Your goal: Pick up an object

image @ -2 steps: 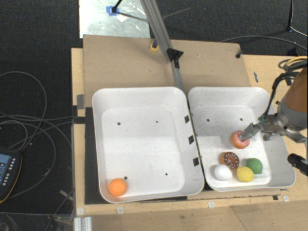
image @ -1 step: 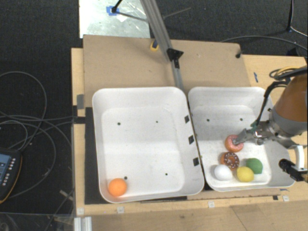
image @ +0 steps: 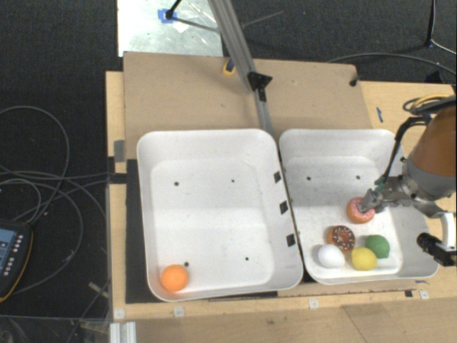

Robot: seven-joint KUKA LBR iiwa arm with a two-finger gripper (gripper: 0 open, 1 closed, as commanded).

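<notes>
**Gripper down on the pink ring in the right bin**

The wooden bench (image: 186, 91) fills most of the view, with dark carpet around it and a grey metal pole (image: 235, 41) slanting across its far side. On it sit two shallow white plastic bins side by side. The left white bin (image: 207, 156) is the wider of the two; the right white bin (image: 335, 148) touches it along a shared edge marked by small black clips.

The grey arm with its orange band (image: 437, 148) comes in from the right edge of the view and bends down over the right bin. Its two-finger gripper (image: 367, 204) is lowered onto a pink ring-shaped toy like a doughnut (image: 359, 212), which lies near the middle of the right bin's floor. The tips sit at the ring's upper edge, but whether they are open, closed or actually pinching the ring cannot be told from this angle.

Towards the right bin's near wall, four small things cluster close together: a brown chocolate-glazed doughnut toy (image: 341, 237), a green ball (image: 378, 246) just to its right, a yellow ball (image: 363, 259) and a white egg-shaped ball (image: 330, 256) in front.

An orange ball (image: 173, 278) lies alone in the near left corner of the left bin, well apart from everything else.
</notes>
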